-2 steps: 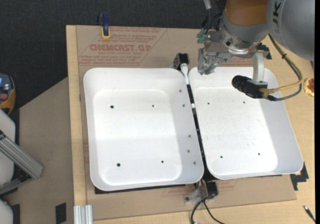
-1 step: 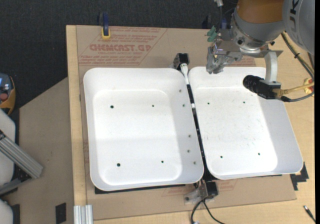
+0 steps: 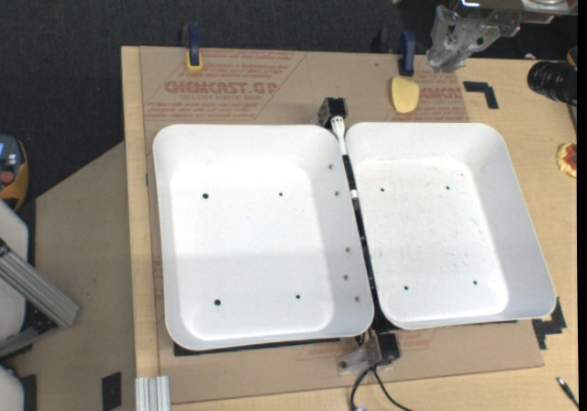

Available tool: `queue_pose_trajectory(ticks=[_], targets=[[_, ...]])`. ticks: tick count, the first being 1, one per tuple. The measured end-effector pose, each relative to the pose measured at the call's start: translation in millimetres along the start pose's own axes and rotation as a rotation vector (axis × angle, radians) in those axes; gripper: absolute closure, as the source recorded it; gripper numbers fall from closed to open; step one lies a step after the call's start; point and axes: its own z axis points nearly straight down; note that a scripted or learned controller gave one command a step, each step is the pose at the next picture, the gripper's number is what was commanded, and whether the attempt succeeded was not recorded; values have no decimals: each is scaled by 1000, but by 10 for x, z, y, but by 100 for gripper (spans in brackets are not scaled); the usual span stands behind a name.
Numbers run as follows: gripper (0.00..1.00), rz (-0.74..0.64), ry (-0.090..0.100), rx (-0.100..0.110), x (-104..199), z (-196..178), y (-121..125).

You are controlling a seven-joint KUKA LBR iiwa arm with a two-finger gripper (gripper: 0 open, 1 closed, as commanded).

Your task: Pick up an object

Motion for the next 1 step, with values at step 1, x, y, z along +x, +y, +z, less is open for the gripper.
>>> queue_pose_trajectory(ticks=[1], targets=[[100, -1, 0, 17, 582, 1018, 270]])
